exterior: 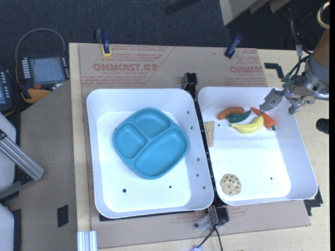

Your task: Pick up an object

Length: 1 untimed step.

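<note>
A: Camera view — where is the gripper [282, 99]?
B: Right bin [293, 156], two o'clock corner, fingers spread, holding nothing.
A: And the banana [249, 125]?
B: Just beside it, toward eight o'clock; long axis roughly nine-to-three.

plate [151, 149] in left bin [99, 140]; banana [249, 125], cookie [230, 184] in right bin [293, 161]
</note>
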Motion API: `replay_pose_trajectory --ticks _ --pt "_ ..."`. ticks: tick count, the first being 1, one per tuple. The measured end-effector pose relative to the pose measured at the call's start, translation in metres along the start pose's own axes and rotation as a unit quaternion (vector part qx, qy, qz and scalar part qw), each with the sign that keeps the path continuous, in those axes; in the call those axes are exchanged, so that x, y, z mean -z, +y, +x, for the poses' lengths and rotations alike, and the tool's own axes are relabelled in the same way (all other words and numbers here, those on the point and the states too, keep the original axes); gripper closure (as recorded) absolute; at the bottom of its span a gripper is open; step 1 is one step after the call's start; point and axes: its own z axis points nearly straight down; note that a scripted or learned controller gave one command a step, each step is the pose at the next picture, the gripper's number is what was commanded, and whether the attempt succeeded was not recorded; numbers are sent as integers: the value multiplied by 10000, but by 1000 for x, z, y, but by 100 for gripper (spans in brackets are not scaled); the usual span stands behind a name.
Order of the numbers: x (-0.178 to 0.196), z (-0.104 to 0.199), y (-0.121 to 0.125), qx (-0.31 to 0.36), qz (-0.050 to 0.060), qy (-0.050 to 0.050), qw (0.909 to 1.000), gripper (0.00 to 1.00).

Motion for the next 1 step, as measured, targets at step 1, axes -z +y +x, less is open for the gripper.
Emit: replay_pose_trajectory --ticks 1 --pt "8 1 3 18 -67 -14 10000 0"
